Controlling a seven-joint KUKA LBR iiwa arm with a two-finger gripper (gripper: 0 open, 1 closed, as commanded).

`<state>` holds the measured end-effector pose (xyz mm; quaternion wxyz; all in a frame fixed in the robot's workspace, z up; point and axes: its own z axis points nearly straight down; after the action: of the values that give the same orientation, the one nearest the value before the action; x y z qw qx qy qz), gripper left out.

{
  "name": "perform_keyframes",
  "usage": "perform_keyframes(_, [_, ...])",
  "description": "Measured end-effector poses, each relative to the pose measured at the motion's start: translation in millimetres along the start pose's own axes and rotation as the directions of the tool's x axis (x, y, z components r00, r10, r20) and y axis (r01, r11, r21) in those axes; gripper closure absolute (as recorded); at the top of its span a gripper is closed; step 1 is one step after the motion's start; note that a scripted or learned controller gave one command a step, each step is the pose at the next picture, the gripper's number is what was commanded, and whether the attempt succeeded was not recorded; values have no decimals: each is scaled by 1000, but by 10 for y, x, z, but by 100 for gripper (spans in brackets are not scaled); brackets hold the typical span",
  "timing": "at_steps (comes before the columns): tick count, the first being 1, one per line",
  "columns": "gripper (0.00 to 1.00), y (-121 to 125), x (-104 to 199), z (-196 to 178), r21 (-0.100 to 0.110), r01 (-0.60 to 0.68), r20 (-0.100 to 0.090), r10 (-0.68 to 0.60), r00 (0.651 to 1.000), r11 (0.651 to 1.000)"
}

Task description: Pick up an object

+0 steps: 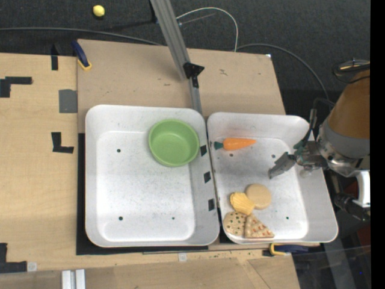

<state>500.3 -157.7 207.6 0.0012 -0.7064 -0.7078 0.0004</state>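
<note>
gripper (287, 161): open, holds nothing, over the right bin (313, 221) near its right wall | carrot (239, 143): in the right bin near its far wall, left of the gripper | round cookie (259, 195), yellow piece (242, 203), cracker (234, 223), pizza slice (258, 228): clustered at the right bin's near edge | green bowl (174, 142): in the left bin (120, 221), beside the right bin

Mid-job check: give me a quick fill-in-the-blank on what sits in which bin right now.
1. The green bowl sits in the ____ bin as the camera sees it.
2. The carrot lies near the right bin's ____ edge.
3. The pincer hovers over the ____ bin.
4. The pizza slice touches the ____.

Missing words: left; far; right; cracker
</note>
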Motion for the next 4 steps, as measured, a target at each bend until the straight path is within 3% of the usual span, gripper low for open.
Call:
perform_keyframes(1, [0,0,-1,0,0,0,0,0,1000,1000])
perform_keyframes(2, [0,-32,35,642,6,-1,-1,1,1000,1000])
perform_keyframes(3, [0,-17,36,1125,-3,-2,-1,2,1000,1000])
perform_keyframes(4, [100,1,36,994,-8,0,0,0,1000,1000])
